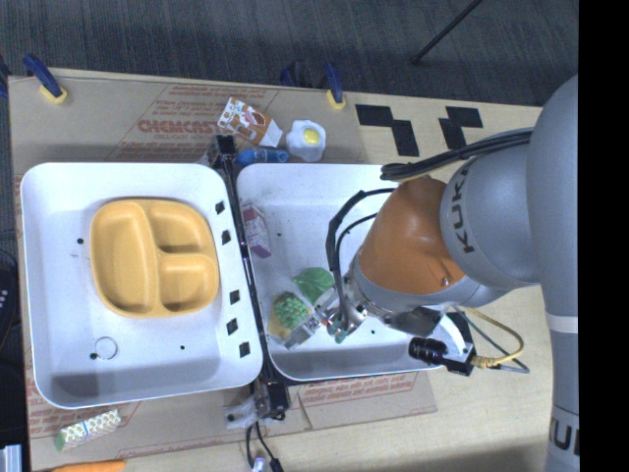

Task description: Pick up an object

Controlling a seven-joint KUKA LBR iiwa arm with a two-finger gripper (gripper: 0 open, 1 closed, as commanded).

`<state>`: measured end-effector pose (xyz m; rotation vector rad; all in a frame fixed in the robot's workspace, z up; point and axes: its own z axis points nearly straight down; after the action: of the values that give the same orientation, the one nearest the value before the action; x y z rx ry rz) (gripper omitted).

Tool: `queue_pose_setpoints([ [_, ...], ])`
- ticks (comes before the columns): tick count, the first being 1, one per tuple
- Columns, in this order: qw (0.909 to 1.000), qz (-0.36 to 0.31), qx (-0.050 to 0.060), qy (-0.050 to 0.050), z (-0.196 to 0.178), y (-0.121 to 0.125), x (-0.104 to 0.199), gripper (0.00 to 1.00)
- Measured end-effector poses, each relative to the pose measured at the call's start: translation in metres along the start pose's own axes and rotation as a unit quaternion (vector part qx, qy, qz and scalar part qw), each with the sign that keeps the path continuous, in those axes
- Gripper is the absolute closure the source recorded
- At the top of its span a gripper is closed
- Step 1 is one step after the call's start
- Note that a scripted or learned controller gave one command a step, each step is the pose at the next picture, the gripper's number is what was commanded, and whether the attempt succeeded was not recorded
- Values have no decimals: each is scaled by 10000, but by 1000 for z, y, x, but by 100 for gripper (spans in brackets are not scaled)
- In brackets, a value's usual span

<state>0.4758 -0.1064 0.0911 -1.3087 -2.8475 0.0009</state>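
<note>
In the right bin [295, 190], my gripper [334, 323] is low near the front wall, under the orange wrist band [408, 234]. It sits just right of a round green object [290, 310] and below a second green piece [314, 282]. A small pale item [303, 330] lies against the gripper's left side. Further back along the bin's left wall is a pink-and-white packet [256, 230]. The arm hides the right half of the bin.
The left bin [39, 264] holds a yellow divided tray [154, 255]. Behind the bins lie a snack packet [241, 118], a blue item [261, 155] and a yellow-and-white object [307, 138]. A wrapped packet [88, 428] lies at the front left. Blue clamps [44, 77] hold the board.
</note>
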Motion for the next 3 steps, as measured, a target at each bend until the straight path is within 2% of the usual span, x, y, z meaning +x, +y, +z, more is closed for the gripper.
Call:
queue_pose_setpoints([
  [2,9988,-484,7,13,0,7,9,0],
  [3,9867,-1623,11,21,0,8,9,0],
])
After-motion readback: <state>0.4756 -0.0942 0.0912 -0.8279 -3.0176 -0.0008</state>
